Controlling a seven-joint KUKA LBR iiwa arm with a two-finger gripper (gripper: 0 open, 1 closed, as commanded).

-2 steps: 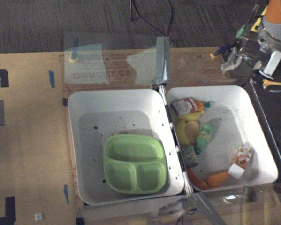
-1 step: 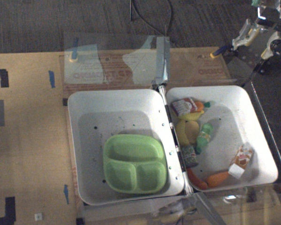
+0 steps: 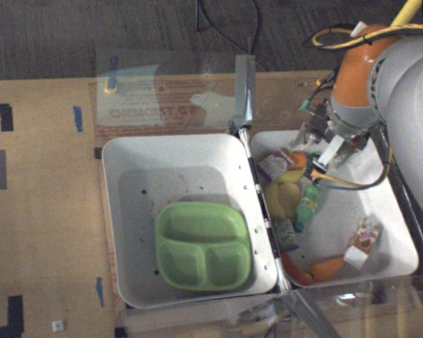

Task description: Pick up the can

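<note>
White plastic forms the 2 shallow bins that sit side by side on the tan table (image 3: 44, 209). The left bin (image 3: 127, 169) holds a green plate (image 3: 203, 246) with 3 compartments. It lies flat toward the bin's near right corner.

The right bin (image 3: 338, 225) is crowded along its left side. The can (image 3: 284, 233) is there, a small one with a dark label, close against the bin's left wall. A yellow fruit (image 3: 283, 195) lies just behind it, and a green bottle (image 3: 307, 206) lies at a slant with its lower end touching or almost touching the can. Just in front of the can is a carrot (image 3: 296, 268), with an orange vegetable (image 3: 328, 267) beside it at the near wall. A dark red packet (image 3: 273, 165) and a small orange thing (image 3: 296, 159) sit at the far left of the bin. An orange and white carton (image 3: 363, 238) lies apart on the right side.

The arm (image 3: 355, 79) reaches in from the right. Its gripper (image 3: 312, 135) hangs over the far end of the right bin, above the packet and the small orange thing and well apart from the can. Whether the gripper is released or clenched cannot be told from this angle, and nothing is seen held in it.
</note>
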